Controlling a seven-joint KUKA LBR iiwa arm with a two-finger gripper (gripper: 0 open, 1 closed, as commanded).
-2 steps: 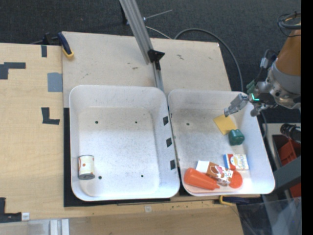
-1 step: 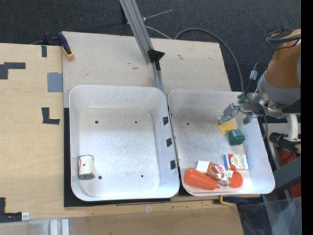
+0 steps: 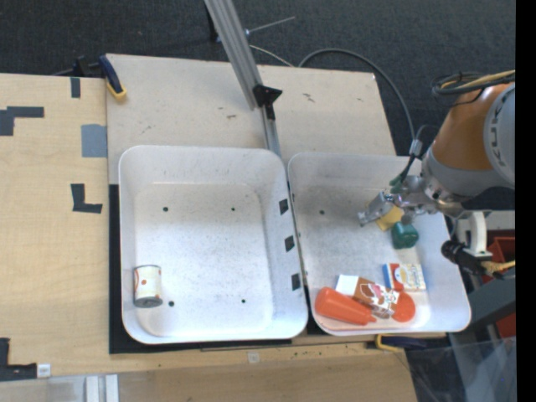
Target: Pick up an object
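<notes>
My claw (image 3: 387, 210) hangs over the right bin's (image 3: 335, 182) far right; grip unclear. Yellow block (image 3: 389, 219) beneath could slide away.

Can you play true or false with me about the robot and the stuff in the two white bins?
1. The small can sits in the left bin. True.
2. The orange carrot toy is in the left bin. False: it lies in the right bin.
3. The gripper is over the right bin. True.
4. The green thing sits beside the can. False: it is in the right bin, near the gripper.
</notes>
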